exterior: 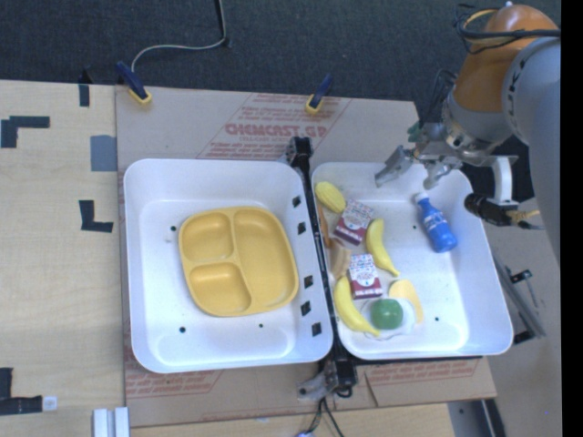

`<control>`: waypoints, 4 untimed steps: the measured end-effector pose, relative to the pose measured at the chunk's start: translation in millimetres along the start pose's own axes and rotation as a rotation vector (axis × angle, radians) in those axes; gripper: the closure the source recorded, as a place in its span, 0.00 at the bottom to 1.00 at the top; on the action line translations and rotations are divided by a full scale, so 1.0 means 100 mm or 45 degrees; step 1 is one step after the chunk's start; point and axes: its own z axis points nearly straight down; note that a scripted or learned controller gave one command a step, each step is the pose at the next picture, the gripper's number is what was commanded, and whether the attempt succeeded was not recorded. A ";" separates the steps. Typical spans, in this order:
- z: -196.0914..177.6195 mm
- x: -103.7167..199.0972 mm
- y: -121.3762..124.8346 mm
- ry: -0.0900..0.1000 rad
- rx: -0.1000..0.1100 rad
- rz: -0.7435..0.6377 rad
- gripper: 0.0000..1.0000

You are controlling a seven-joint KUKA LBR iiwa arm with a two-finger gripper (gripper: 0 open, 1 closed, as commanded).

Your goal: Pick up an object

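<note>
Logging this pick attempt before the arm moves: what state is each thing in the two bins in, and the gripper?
gripper: open, above the right bin's far edge, holding nothing
blue bottle: lying on its side, untouched
yellow divided plate: flat in the left bin
green ball: resting among the bananas
small cartons: lying flat
bananas: lying loose

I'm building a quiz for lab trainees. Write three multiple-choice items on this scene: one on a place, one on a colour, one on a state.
1. Where does the yellow divided plate lie?
A. left bin
B. right bin
C. on the cardboard

2. What colour is the bottle?
A. red
B. blue
C. white

3. What are the gripper's fingers doing?
A. clamping the bottle
B. clamping a banana
C. spread open, holding nothing

Key: 1 A, the plate rests inside the left bin. 2 B, the bottle is blue with a white cap. 3 C, the fingers splay apart above the right bin's far edge, clear of every object.
</note>
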 end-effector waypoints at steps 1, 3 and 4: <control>1.03 0.41 0.10 -0.003 -0.003 -0.001 0.00; 1.03 0.55 0.09 -0.004 -0.003 0.000 0.00; 1.02 0.54 -0.56 -0.006 -0.005 0.003 0.00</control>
